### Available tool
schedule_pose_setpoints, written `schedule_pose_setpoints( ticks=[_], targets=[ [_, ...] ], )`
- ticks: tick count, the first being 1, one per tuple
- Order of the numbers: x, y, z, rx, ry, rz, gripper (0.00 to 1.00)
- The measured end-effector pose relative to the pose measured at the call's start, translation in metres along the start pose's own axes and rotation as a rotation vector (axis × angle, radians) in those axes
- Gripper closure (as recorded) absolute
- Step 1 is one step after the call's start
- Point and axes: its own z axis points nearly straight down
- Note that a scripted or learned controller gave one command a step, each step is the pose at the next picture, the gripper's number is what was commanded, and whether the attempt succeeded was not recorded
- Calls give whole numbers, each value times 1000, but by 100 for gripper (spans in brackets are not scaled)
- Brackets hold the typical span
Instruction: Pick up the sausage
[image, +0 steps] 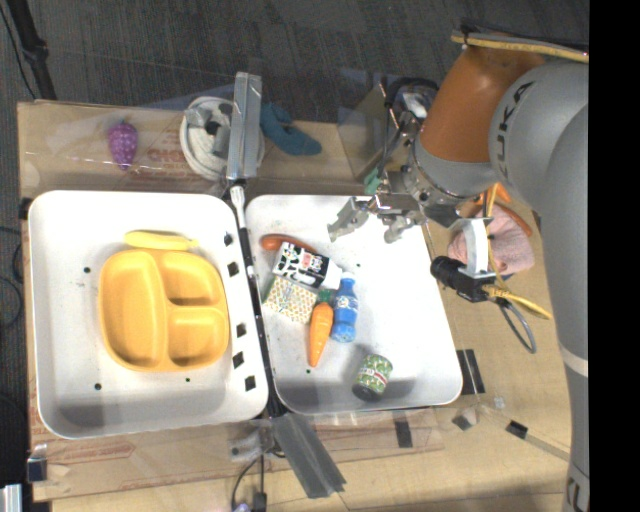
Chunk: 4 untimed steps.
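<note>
The sausage (283, 243) is a reddish-brown curved piece lying near the far left corner of the right bin (420, 330), partly tucked behind a black-and-white box (301, 266). My gripper (372, 221) hangs over the far part of the right bin, to the right of the sausage. Its two grey fingers (345, 218) are spread apart with nothing between them.
In the right bin lie a patterned packet (288, 299), a carrot (319, 332), a blue bottle (345, 309) and a green can (373, 376). The left bin (60, 400) holds a yellow divided tray (165, 307) and a banana (160, 240). Behind the bins sit a purple toy, a tape roll and a blue item.
</note>
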Motion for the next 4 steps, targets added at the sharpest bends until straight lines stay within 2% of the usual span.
schedule_pose_setpoints(
  ticks=[1, 2, 3, 4],
  targets=[
    [6, 60, 131, -17, -5, -293, 0],
    [32, 59, 162, -1, 0, -194, 0],
    [31, 59, 156, 4, 0, -197, 100],
    [80, 60, 62, -4, -1, -290, 100]
  ],
)
